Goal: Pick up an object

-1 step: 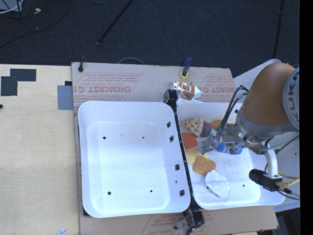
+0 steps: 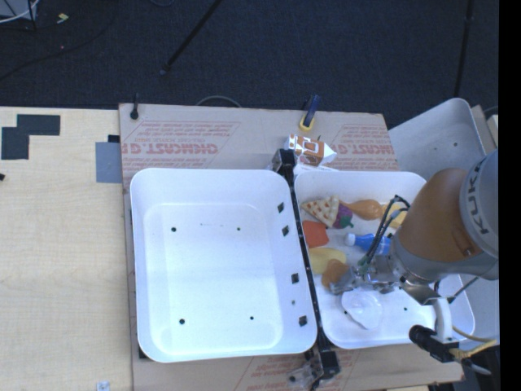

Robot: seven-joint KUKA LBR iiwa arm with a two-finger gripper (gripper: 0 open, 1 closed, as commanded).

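Low in the right bin point(image 2: 411, 187), lower right of frame, gripper point(image 2: 356, 281) among crowded toys point(image 2: 326, 212) (finger state impossible to tell), arm point(image 2: 444, 222) hiding objects behind.

The cardboard sheet point(image 2: 244, 141) under the two bins bears red print that stands upside down to the camera; left of the clamp it reads roughly "CHEMCAST G P", and a like line runs on the right part of the same sheet, cut short by the right bin. More red print shows on the cardboard's front edge below the bins, too small and too hidden to read. On the arm point(image 2: 480, 210), dark letters "KU" run up the grey housing at the right edge, the rest of the word being out of frame.
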